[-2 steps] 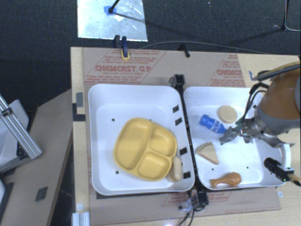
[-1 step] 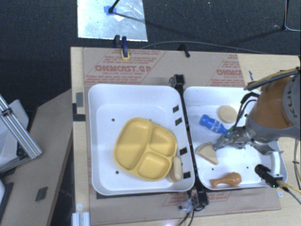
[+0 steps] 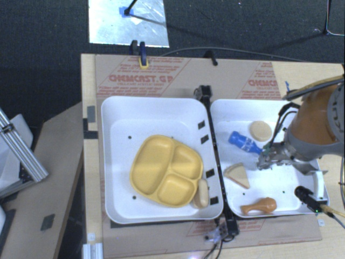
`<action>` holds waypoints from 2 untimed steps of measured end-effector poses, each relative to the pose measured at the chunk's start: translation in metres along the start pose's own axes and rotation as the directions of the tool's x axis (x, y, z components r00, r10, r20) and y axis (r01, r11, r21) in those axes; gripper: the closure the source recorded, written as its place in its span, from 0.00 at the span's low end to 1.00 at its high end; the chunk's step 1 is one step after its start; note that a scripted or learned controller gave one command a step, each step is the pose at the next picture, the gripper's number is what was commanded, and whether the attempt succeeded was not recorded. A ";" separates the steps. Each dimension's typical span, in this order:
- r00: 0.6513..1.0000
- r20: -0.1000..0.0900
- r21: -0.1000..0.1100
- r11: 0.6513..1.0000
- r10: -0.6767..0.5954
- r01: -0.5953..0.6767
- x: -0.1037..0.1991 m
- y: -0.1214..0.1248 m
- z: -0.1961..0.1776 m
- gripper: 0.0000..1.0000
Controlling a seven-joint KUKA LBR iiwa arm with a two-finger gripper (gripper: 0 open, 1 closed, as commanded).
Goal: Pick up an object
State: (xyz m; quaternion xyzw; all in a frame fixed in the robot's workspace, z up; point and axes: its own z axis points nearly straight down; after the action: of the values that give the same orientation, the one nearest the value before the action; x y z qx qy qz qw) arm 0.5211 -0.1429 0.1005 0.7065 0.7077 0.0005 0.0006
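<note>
**A:** What lies under the two white bins?

**B:** A cardboard sheet (image 3: 161, 77) with red lettering, on the bench (image 3: 91, 161). The left bin (image 3: 121, 161) and right bin (image 3: 232, 117) touch along the middle.

**A:** And at twelve o'clock?

**B:** A yellow-and-blue clamp (image 3: 141, 53) on the cardboard's edge. Beyond it, at eleven, a shiny metal sheet (image 3: 108, 15) lies on the dark floor (image 3: 43, 36).

**A:** Nine o'clock?

**B:** A slanted metal rail (image 3: 21, 155), off the bench.

One fixed camera looks down at a slant from above on two shallow white plastic bins (image 3: 161, 106), moderately near, the grey arm (image 3: 318, 125) entering at right.
</note>
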 end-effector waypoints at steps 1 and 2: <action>1.000 0.002 -0.007 1.000 -0.002 0.002 0.000 -0.001 -0.064 1.00; 1.000 0.002 -0.006 1.000 -0.003 0.003 0.007 0.008 -0.115 1.00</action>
State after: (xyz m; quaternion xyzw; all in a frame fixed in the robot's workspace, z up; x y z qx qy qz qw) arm 0.5288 -0.1357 0.2155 0.7053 0.7089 0.0020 0.0031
